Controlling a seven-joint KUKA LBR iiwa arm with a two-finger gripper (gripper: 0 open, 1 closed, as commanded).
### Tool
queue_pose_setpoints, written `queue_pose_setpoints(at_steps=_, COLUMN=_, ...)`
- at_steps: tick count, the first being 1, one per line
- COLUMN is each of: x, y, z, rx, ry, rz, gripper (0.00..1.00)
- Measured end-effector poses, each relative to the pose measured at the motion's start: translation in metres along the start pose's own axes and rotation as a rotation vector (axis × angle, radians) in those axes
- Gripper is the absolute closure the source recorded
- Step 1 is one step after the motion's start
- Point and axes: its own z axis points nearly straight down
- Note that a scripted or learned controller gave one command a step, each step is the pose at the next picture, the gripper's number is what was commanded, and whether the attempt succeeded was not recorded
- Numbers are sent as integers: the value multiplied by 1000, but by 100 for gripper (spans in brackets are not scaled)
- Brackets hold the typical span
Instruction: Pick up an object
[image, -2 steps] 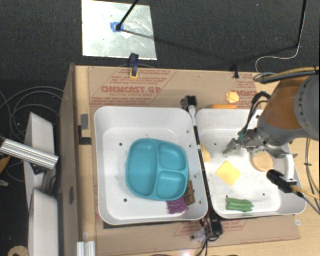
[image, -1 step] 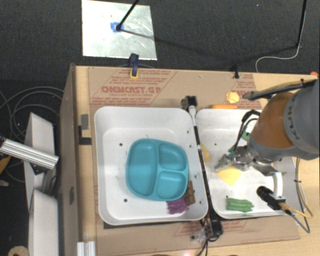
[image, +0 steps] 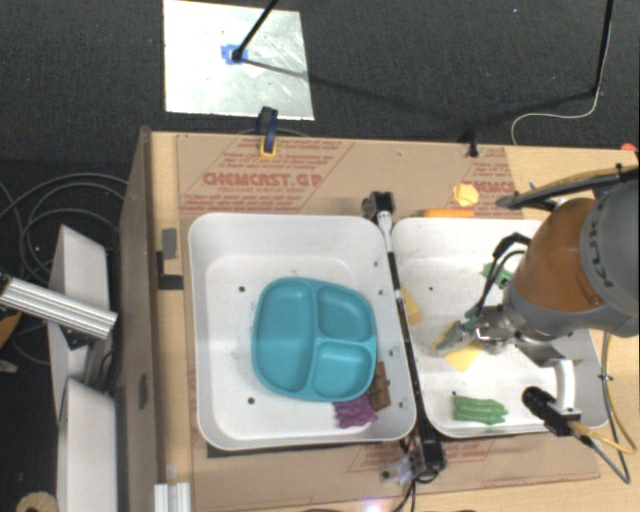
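One fixed overhead camera looks slantwise down on both bins (image: 300, 235).

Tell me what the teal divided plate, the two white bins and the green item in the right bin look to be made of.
Teal divided plate: likely moulded plastic, smooth and matte, with rounded compartment ridges. Left white bin and right white bin: probably thin formed plastic, slightly glossy, with soft rounded rims. Green item: possibly soft plastic or rubber toy food, bumpy in outline; too small to be sure.
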Motion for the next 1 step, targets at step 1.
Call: queue_pose_setpoints(at_steps=1, x=-31, y=114, z=-52, rx=-19, ry=-6, rz=-7, gripper=0)
